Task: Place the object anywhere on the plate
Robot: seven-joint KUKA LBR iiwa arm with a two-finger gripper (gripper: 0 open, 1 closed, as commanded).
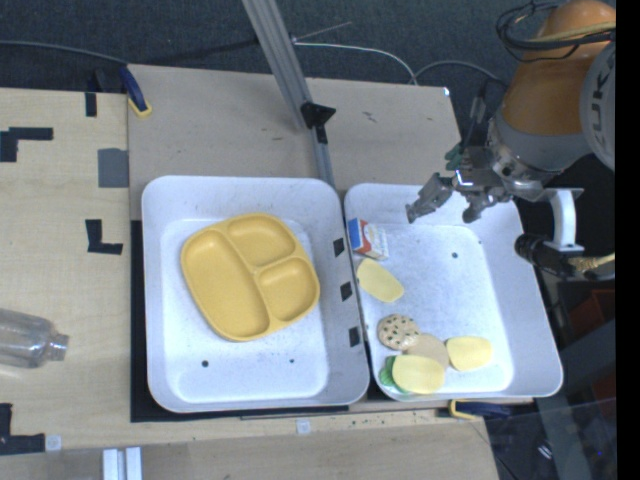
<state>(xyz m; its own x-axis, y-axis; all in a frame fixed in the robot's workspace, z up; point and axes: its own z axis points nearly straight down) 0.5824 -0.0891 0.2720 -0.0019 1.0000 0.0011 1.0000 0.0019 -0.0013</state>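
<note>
Gripper [452, 200] hangs open and empty at upper right; the light, stiff yellow slice [380, 282] probably needs an edge pinch before the plate [250, 274].

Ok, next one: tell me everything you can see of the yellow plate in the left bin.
The yellow plate is a matte, plastic-looking tray with rounded corners, divided by raised ridges into three compartments: one long one and two smaller ones. It lies flat on the floor of the left bin, turned at a slant to the bin's walls and clear of them. Nothing sits in it, and the food pieces are in the right bin.
</note>
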